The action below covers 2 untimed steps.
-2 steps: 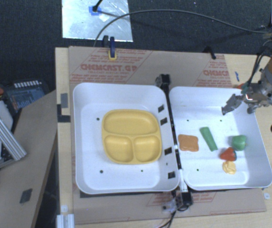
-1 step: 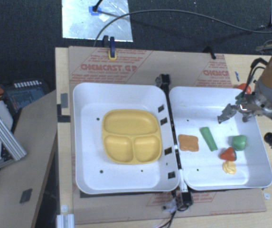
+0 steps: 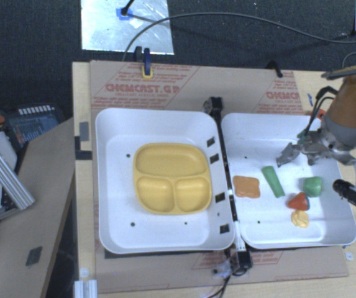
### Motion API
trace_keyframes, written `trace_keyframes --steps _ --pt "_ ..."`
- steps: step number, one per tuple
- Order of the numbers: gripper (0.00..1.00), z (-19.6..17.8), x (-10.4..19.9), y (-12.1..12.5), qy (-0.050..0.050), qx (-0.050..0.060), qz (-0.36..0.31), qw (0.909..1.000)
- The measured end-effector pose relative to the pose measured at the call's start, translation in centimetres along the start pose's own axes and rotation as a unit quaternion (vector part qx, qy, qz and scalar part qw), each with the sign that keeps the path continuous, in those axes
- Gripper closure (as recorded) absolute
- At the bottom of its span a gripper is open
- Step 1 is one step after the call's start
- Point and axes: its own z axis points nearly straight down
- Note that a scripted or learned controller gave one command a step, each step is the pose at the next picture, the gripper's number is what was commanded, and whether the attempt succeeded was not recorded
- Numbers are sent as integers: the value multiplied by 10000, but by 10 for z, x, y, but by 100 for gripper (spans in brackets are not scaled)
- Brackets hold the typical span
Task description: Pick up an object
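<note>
While the grey arm with the orange band (image 3: 355, 101) reaches in from the right edge of the camera view, its jaws (image 3: 302, 152) hang over the upper right part of the right shallow white bin (image 3: 252, 129). Dark grey fingers (image 3: 287, 154) splay out to the left and downward; whether the jaws stand wide or narrow I cannot tell from this slant, and no object is seen between them.

Right bin holds 5 small objects, all lying on the bin floor:
- flat orange rectangular piece (image 3: 246, 186), near the bin's left wall;
- long green stick-shaped piece (image 3: 273, 181), tilted, just right of the orange piece and just below the fingers, apart from them;
- short green blocky piece (image 3: 313, 185), further right, below the wrist;
- red piece with a green top (image 3: 299, 201), just below and left of the blocky piece;
- small yellow lumpy piece (image 3: 300, 218), touching or nearly touching the red piece from below.

Left shallow white bin (image 3: 112, 185) holds 1 yellow plastic plate with 3 compartments (image 3: 171, 177), lying flat near the centre: 1 wide compartment at the top, 2 smaller ones below.

Both bins sit side by side on a brown cardboard sheet with red lettering (image 3: 165, 82) laid on the table (image 3: 47, 185). A black clip strip (image 3: 218, 151) runs between the 2 bins.
</note>
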Motion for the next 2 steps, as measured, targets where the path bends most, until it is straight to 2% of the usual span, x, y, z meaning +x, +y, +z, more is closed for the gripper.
trace_keyframes --steps 1,2 --pt "0 42 1 0 3 4 1 10000" --pt "100 28 0 2 -7 -28 3 10000"
